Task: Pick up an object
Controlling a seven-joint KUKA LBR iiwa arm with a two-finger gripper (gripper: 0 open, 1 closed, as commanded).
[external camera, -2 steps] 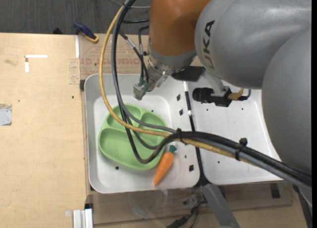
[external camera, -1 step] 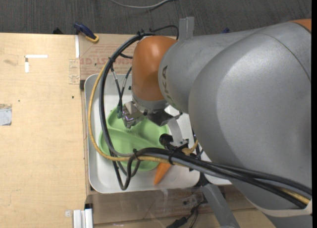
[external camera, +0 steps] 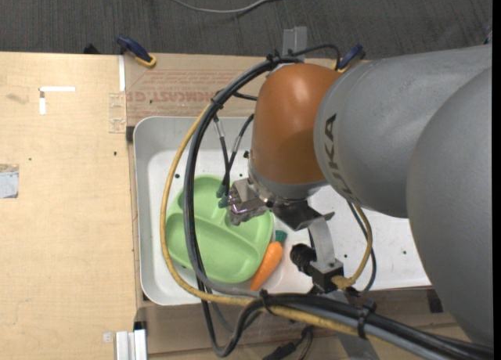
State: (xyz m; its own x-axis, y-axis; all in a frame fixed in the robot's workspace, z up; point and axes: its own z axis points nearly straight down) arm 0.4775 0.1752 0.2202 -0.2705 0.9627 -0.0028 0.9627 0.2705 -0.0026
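A light green divided plate lies in the white bin, toward its lower left. An orange toy carrot with a green tip rests against the plate's right rim. The grey arm with its orange band hangs over the bin and covers most of it. My gripper shows as metal parts at the arm's lower end, just above the plate's right part. The arm hides the bin's right half.
Cables loop from the arm down over the plate and along the bin's front edge. A wooden board lies left of the bin. Two blue clamps hold the cardboard behind it.
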